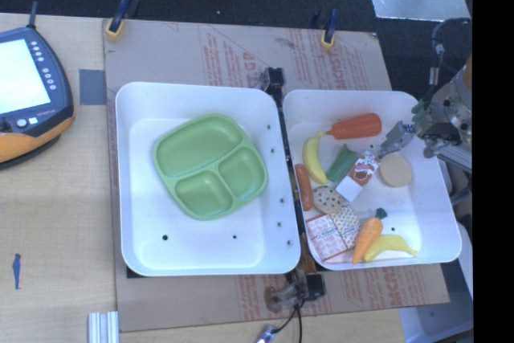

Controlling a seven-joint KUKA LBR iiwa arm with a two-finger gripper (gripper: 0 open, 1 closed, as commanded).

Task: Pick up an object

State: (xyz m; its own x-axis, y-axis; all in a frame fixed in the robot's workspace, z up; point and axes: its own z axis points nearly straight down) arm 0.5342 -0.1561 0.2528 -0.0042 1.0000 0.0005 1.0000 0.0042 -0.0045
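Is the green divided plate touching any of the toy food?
Apart. The camera view shows the green plate alone in the left bin, with both bin walls between it and the toy food in the right bin.

- We are counting two white bins: the left bin (pixel 128 173) and the right bin (pixel 438 197).
- We are seeing one green divided plate (pixel 210 165).
- We are counting two toy bananas, one (pixel 313 159) up near the bins' shared edge and one (pixel 391 247) at the front.
- We are counting one small carrot (pixel 368 235) and one long orange-red piece (pixel 354 126).
- We are seeing one sausage (pixel 303 185), one green vegetable piece (pixel 340 161), one speckled cookie (pixel 328 199) and one tan round disc (pixel 395 171).
- We are counting two blue clamps (pixel 120 14), the second (pixel 328 28).
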